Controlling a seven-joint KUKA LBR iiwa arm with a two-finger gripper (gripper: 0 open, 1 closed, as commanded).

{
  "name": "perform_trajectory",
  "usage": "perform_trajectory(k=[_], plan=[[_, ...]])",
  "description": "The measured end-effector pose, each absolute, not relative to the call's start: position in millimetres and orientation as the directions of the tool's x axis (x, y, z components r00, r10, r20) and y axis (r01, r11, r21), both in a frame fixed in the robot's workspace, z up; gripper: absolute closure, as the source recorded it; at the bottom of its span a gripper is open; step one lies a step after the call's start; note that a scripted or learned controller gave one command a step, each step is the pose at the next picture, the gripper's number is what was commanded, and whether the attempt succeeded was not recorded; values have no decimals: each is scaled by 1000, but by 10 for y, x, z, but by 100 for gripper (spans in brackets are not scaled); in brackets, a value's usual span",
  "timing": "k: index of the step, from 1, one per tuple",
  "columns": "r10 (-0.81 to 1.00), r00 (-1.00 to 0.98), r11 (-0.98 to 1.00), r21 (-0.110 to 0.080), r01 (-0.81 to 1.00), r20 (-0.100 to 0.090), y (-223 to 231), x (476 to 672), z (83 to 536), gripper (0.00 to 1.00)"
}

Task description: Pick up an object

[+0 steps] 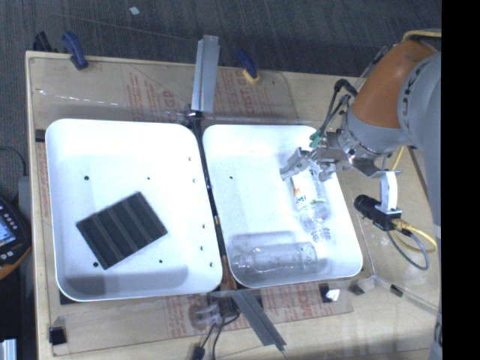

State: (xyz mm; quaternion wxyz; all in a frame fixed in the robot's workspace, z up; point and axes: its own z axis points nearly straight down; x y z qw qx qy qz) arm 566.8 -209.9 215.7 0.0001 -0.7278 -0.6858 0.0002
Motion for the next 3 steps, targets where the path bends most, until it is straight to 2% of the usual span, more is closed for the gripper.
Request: perform_trajectory(k=[1, 2, 3], plan=[[1000, 21, -21, -1, 1000, 0, -2034, 5899, 1858, 0], [992, -125, 125, -4, 992, 2, -2049, 5705, 2052, 0], [997, -75, 75, -2, 997, 0, -1660, 5245, 2110, 0]])
